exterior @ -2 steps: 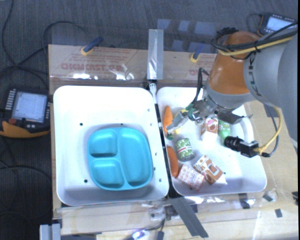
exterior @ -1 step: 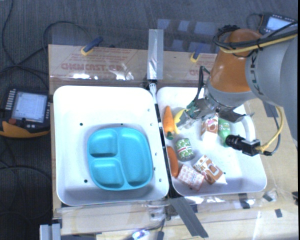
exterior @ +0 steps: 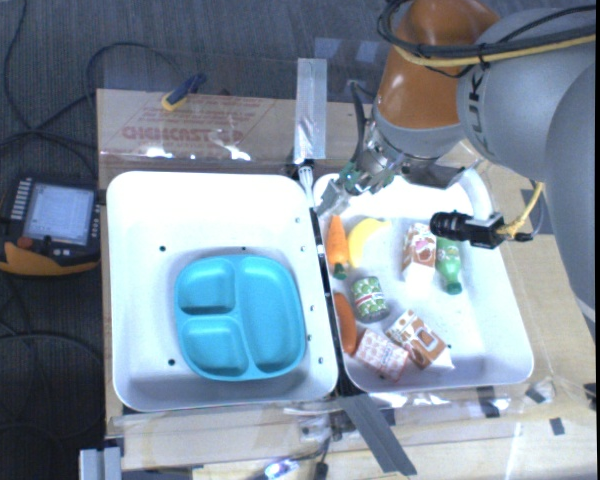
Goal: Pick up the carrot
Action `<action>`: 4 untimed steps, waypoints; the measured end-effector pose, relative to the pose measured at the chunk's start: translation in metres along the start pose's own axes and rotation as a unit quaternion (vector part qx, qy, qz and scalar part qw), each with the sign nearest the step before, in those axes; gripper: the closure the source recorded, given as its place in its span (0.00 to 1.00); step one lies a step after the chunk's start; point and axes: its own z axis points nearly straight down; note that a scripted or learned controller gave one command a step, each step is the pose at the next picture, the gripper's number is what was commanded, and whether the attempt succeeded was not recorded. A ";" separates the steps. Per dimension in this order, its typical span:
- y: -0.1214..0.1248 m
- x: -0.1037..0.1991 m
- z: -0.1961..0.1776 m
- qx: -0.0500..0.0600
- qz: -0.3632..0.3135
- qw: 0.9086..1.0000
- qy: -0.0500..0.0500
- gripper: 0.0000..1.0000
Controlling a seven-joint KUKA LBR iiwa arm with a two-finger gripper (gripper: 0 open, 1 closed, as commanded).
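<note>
**Poised above the right bin, carrot not yet reached**

Looming closest to the lens is my own arm (exterior: 520,78), grey with its orange band, reaching in from the right over the table (exterior: 180,118). Next in size come the two white bins: the left bin (exterior: 140,208) carries a blue divided plate (exterior: 240,313), and the right bin (exterior: 500,338) carries the clutter I have to work through. My gripper (exterior: 348,183) hangs at the right bin's upper left corner, near the divider; whether it is released or clenched I cannot tell, and nothing shows in its grasp.

I make out two orange pieces along the divider wall. One carrot (exterior: 336,244) lies just below my gripper, touching a yellow piece (exterior: 363,238). A second carrot (exterior: 345,323) lies lower, beside a green-labelled can (exterior: 368,296) and small cartons (exterior: 400,340). A green bottle (exterior: 448,265) sits well apart.

I judge this the approach step. Next I need to descend onto the upper carrot, aligned across its width, minding the wall and the yellow neighbour.
</note>
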 end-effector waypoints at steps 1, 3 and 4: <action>0.050 -0.023 0.003 0.001 -0.117 0.993 -0.001 1.00; 0.056 -0.003 -0.007 -0.001 -0.350 0.937 0.000 1.00; 0.060 0.009 -0.009 -0.001 -0.426 0.905 0.000 1.00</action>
